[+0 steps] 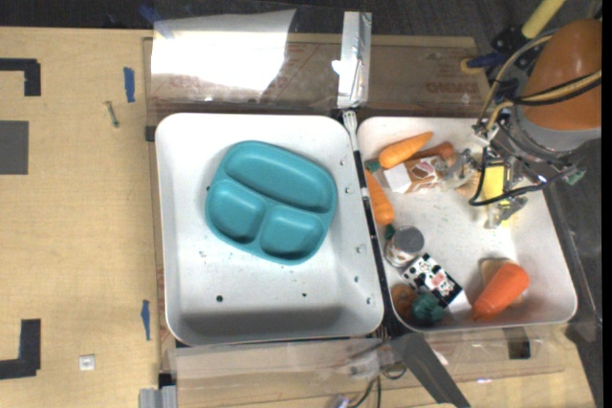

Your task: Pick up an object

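Note:
My gripper [498, 194] hangs over the upper right part of the right bin [559, 248], below the orange band of the arm [564, 76]. A small yellow piece [492, 181] shows right at the gripper; whether it is held is unclear. To its left lie an orange carrot [406, 149] and a brown-and-white packet [426, 172]. A second orange carrot [380, 199] lies along the bin's left wall. A fat orange carrot piece [501, 289] rests near the front right corner.
The left bin [182, 205] holds a teal divided plate [271, 200]. In the right bin's front left sit a grey round can [408, 242], a black-and-white patterned box [432, 280] and a dark green lump [426, 308]. Cables [521, 62] hang by the arm.

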